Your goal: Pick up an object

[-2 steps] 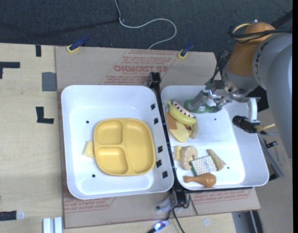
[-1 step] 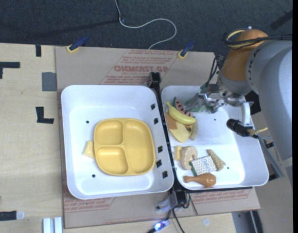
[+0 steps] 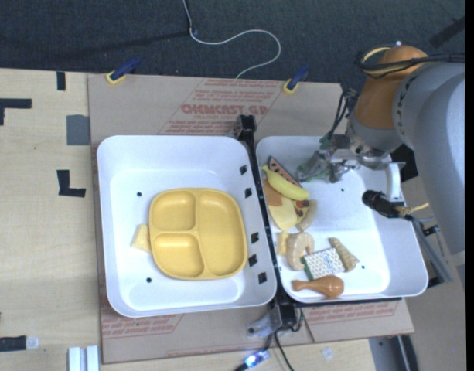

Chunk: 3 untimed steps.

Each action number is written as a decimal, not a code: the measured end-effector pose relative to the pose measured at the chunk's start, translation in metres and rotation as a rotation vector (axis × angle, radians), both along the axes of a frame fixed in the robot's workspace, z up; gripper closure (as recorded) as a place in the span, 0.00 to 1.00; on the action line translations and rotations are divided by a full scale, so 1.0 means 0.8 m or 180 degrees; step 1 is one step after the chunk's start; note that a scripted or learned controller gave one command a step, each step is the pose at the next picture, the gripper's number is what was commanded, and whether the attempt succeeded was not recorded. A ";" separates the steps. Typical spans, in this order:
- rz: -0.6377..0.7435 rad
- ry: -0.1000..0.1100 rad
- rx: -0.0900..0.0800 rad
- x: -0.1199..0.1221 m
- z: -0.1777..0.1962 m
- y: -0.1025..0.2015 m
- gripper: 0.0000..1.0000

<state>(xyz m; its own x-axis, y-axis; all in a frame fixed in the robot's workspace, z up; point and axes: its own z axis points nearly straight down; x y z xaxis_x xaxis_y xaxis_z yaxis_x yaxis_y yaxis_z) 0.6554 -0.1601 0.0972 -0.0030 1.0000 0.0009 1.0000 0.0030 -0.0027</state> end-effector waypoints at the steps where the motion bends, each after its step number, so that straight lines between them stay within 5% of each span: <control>1: -0.0005 -0.0016 -0.0002 0.001 0.054 0.007 1.00; 3: -0.0003 -0.0019 -0.0003 0.011 0.162 0.019 1.00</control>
